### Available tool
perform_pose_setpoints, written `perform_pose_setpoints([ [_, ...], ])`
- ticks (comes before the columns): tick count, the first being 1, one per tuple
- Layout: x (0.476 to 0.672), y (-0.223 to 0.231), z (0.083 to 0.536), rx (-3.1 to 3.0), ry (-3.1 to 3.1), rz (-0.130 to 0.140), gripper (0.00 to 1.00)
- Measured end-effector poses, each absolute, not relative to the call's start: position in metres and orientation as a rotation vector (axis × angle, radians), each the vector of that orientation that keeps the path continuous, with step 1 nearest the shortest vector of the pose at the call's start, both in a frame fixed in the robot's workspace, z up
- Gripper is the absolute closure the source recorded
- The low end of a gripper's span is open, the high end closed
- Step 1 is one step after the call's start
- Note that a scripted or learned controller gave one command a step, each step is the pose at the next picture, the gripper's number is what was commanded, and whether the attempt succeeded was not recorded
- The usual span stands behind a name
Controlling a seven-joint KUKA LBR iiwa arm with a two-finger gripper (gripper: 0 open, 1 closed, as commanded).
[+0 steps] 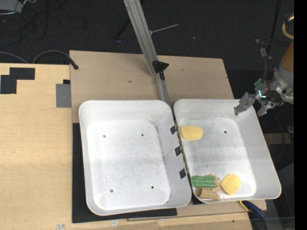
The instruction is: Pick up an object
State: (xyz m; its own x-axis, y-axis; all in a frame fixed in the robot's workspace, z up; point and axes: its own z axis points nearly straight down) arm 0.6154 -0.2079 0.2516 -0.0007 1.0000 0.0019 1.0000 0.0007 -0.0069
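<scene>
Nothing is gripped yet: the pincer (251, 105) is seen open at the right bin's (249, 128) far corner, while the yellow pieces (192, 133) and green item (204, 181) are left lying inside, unlifted.

a tan bench board (192, 73) lay over a dark floor (72, 18) strewn with cables (29, 56); a pale wooden tabletop (33, 143) stood left.

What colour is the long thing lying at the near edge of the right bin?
Green, camera view.
</scene>
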Motion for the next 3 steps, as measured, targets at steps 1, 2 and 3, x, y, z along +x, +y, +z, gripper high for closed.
perform_pose_setpoints([
  [1,0.616,-0.208,0.254,-2.215,-2.224,0.003,0.0],
  [2,0.606,-0.207,0.203,-2.217,-2.217,0.006,0.0],
  [3,0.599,-0.206,0.14,-2.216,-2.215,0.007,0.0],
])
